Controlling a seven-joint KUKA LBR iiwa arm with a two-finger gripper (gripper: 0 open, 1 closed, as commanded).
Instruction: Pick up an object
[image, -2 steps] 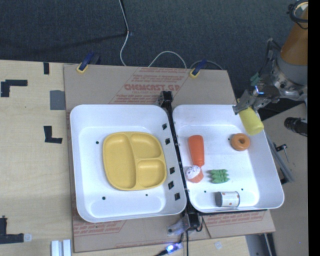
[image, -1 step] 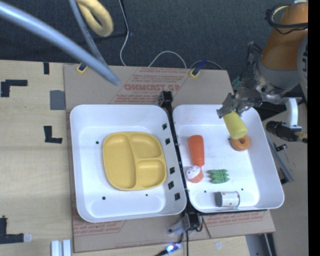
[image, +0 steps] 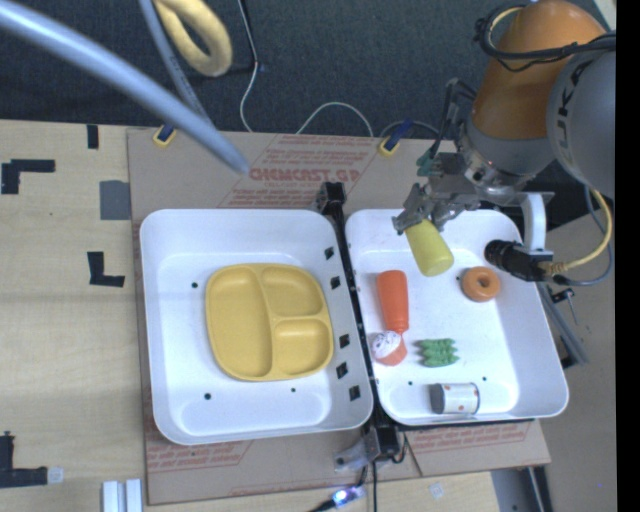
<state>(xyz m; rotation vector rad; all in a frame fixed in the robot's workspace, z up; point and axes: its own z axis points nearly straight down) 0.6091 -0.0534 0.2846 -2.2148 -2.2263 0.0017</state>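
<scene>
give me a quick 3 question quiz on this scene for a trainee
1. True or false: the yellow tray lies in the right bin.
2. Which item is nearest the pincer? A) donut B) yellow cylinder C) can
3. What green thing sits between the carrot and the can?

Key
1. False, it lies in the left bin.
2. B, right at the pincer's tip.
3. The small green toy.
</scene>
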